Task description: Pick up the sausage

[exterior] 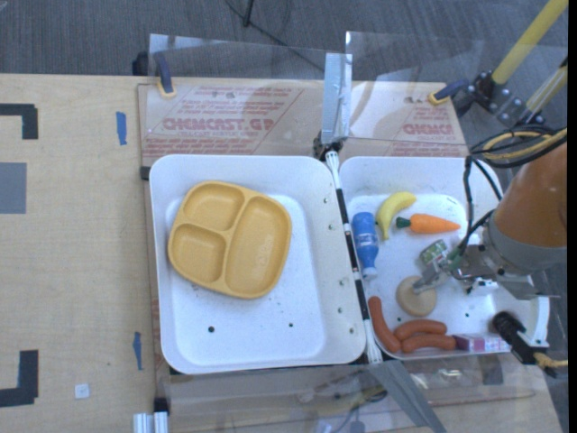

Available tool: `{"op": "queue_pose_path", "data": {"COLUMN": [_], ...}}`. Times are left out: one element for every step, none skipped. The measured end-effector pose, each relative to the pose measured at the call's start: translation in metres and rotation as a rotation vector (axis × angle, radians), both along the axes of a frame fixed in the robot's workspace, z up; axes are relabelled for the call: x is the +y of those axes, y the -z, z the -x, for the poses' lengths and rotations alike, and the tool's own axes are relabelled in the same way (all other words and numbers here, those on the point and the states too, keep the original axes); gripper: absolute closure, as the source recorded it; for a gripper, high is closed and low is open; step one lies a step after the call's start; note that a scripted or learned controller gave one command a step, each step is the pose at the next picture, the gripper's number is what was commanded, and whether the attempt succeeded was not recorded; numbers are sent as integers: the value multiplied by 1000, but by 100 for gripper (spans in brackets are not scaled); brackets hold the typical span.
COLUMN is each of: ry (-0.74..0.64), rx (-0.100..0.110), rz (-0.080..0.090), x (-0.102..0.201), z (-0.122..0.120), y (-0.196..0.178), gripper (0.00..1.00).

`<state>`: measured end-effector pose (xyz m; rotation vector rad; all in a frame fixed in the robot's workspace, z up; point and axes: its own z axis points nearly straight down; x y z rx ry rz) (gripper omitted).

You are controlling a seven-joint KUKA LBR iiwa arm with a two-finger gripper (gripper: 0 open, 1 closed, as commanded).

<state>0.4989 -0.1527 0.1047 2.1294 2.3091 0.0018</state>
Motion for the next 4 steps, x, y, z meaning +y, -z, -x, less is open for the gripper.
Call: {"op": "queue_pose_path", "data": {"ry": [-248,-248,-248,-248], "rx": [-15,-15,-15,-15], "rz": [4,4,4,4], "x": [50,50,50,50], "z": [15,15,15,15], "y": [14,14,14,14], "gripper": [0,0,0,0]}}
